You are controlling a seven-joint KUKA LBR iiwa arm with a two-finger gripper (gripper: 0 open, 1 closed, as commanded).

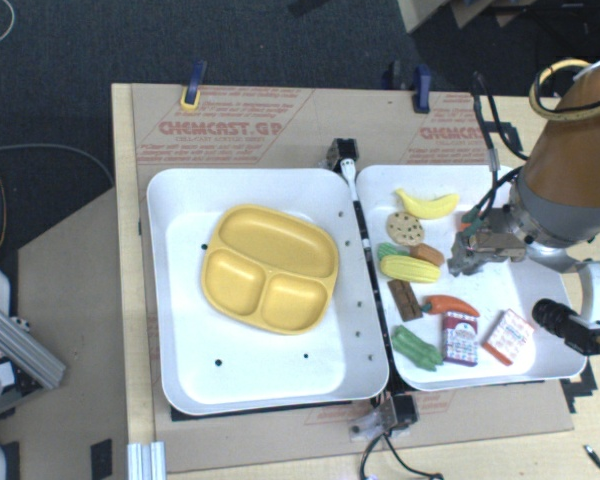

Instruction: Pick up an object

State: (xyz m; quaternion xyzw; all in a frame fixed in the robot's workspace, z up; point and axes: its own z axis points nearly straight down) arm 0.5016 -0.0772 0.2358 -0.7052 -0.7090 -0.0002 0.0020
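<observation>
Two shallow white bins sit side by side on the table [130, 268], which is covered in brown sheeting printed with red lettering. The left bin [180, 368] holds a yellow divided plate [270, 268] with three compartments, lying near the bin's centre, slightly toward the top.

The right bin [550, 363] holds the small play-food items. A yellow banana [427, 205] lies near its top edge, with a round chocolate-chip cookie [405, 230] just below it. Below the cookie are an ear of corn [408, 267] with green husk at its left end and a small orange-brown piece [429, 255] touching its upper right. A brown chocolate bar [404, 299] lies beneath the corn, an orange carrot [450, 305] to its right, and a green pepper-like piece [416, 348] near the bin's lower left corner. A dark red box [461, 339] stands beside the green piece, and a white and red packet [508, 336] lies to the right of that.

The arm enters from the right of the frame, its orange band [570, 148] above the grey wrist. The pincer [472, 248] hangs over the middle of the right bin, just right of the corn and the orange-brown piece and above the carrot. Whether it is wide or narrow cannot be told, and nothing is seen held in it.

Blue and yellow clamps [192, 86] grip the table's top edge.
</observation>
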